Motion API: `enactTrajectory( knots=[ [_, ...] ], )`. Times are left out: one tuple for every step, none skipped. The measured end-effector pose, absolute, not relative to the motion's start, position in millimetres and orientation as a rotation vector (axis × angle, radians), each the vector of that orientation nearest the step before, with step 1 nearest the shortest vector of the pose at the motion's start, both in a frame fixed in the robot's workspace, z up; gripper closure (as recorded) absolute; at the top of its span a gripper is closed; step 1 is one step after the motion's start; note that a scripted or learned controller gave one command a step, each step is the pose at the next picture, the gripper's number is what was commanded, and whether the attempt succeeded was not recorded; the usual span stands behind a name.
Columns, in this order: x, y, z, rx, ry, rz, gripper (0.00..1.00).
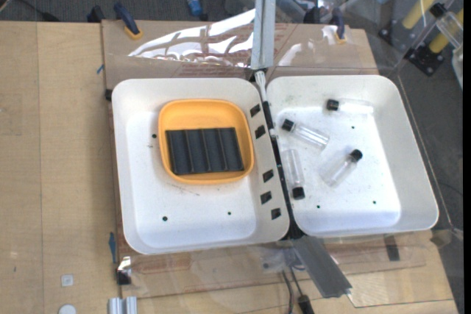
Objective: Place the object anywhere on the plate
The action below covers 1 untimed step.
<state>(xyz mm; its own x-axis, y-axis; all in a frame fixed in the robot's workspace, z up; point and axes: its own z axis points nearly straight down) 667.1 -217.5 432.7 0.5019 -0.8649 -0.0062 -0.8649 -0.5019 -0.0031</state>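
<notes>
Four clear vials (305, 134) lay scattered in the right bin (383, 211), waiting as stock; the orange plate (171, 116) sat in the left bin (136, 217) to receive one. The pincer's state I couldn't tell.

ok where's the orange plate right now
The orange plate sits in the left bin in the camera view, a little above that bin's middle, with a black ridged insert lying on it and the clear vials in the right bin.
</notes>
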Motion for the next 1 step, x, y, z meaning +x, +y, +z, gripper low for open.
enactTrajectory(
  knots=[
    [667.6, -217.2, 432.7, -2.750, 1.507, 0.005, 1.00]
  ],
)
